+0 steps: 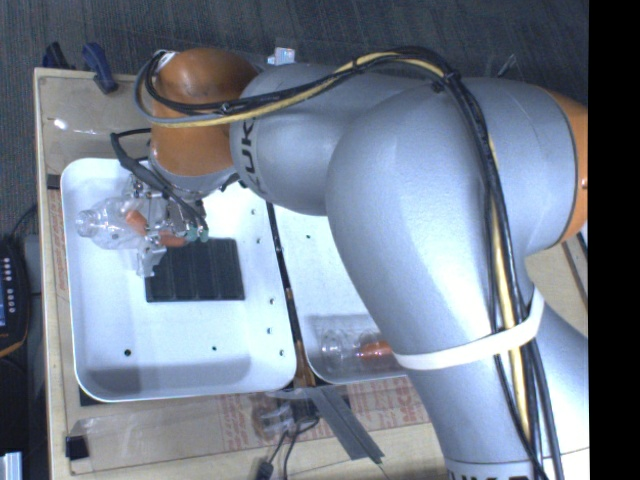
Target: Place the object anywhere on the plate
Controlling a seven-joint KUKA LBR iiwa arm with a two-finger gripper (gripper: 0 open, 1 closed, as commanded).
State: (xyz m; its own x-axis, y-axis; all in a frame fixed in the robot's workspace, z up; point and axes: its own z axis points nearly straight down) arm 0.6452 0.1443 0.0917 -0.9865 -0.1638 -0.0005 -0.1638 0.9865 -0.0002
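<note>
Upper left of frame: left bin (110, 368), white, shallow. A clear bottle (105, 220) lies on its side near the bin's upper-left corner. Just right of it, the gripper (165, 230) hangs over the bin, pressed close to the bottle's neck end. Fingers too cluttered to read; cannot tell whether apart or shut, or whether the bottle sits between them.

Left of centre: dark square plate (197, 271) flat on the bin floor, directly below and right of the gripper. Bottle not on it.

Centre to right: arm (430, 188) fills the frame. Lower centre, a second clear item (350, 348) lies in the right bin (315, 368).

Judgement: grasp or early carry stage. Next: confirm hold, shift a little right and down-frame over the plate, release.
</note>
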